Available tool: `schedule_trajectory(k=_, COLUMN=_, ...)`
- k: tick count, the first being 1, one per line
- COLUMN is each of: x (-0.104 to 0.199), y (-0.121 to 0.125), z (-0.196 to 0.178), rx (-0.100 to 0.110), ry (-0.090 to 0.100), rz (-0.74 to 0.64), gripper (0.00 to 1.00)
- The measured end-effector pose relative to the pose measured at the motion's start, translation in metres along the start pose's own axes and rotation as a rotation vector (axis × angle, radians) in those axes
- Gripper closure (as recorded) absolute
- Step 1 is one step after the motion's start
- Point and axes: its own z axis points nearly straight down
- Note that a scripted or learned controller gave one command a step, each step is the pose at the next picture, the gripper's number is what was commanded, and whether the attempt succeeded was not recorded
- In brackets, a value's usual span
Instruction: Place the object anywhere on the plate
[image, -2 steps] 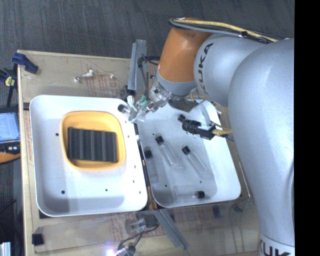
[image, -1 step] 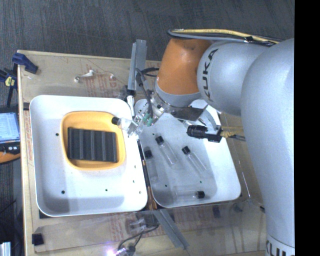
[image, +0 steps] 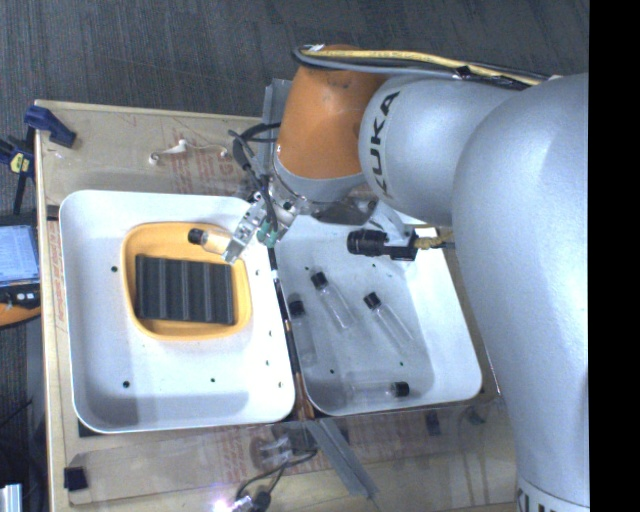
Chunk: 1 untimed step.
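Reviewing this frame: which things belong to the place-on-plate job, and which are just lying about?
Job:
- yellow plate with dark ridged insert, in the left bin
- black-capped clear tube lying on the plate's rim, at the gripper

Lying about:
- three more capped tubes in the right bin
- blue clamp at the bench corner

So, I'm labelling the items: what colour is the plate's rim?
Yellow-orange, around a dark ribbed centre; the plate shows in the camera view.

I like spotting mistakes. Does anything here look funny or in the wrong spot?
Nothing looks spilled or broken. One black-capped tube lies across the yellow plate's top rim by the gripper, while three others lie scattered in the right bin.
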Motion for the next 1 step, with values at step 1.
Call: schedule_trajectory(k=1, x=-0.0004, y=-0.0004, z=-0.0001, rx=0.0, ry=0.0, rz=0.001, gripper=0.0)
